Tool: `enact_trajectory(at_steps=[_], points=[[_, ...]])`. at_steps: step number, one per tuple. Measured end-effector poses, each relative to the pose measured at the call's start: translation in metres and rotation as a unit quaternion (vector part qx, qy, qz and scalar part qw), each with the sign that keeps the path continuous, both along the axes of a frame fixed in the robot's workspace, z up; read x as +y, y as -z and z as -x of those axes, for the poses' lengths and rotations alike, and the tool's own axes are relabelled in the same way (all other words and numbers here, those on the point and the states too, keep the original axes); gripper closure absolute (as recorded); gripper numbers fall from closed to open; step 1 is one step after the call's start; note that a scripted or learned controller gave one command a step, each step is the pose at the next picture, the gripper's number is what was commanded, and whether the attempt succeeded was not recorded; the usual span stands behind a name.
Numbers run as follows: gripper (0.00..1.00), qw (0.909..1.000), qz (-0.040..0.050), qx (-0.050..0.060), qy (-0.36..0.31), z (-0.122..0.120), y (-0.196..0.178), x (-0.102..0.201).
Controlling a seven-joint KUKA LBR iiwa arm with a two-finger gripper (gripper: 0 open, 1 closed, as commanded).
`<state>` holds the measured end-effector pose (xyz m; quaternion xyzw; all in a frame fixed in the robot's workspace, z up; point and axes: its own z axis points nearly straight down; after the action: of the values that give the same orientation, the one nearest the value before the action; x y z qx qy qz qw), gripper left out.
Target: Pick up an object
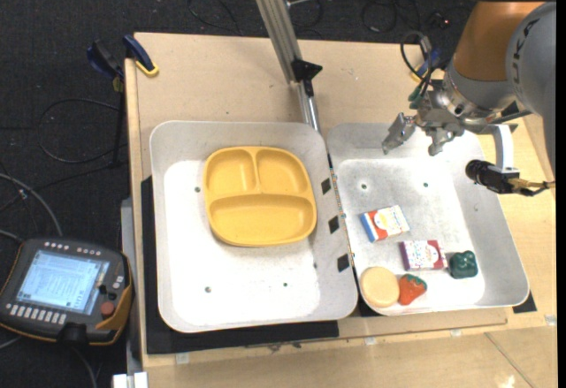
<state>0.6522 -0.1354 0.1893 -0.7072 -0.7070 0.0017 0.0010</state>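
My gripper [416, 140] hangs over the far edge of the right bin [495, 227], open, with nothing between its fingers. Well below it in that bin lie a small white carton with red and blue print [384, 223], a purple-and-white packet [421, 254], a dark green toy [462, 265], a red strawberry-like piece [411, 289] and a pale round disc [379, 285]. These things cluster in the near part of the bin, apart from the gripper.
The left bin [177, 280] holds a yellow divided plate [260, 196]. A slanted metal pole [276, 11] ends at the gap between the bins. A teach pendant [62, 289] lies off the bench at the lower left.
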Motion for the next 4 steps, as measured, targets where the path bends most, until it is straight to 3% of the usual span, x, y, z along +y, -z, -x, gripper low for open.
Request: enact_trajectory(at_steps=[2,3,4], points=[[0.00,1.0000,-0.0003,0.000,0.000,0.010,0.097,-0.006],[1.00,1.0000,0.0002,-0.003,0.000,0.008,0.083,-0.006],[1.00,1.0000,-0.0002,-0.005,-0.001,0.008,0.039,0.000]])
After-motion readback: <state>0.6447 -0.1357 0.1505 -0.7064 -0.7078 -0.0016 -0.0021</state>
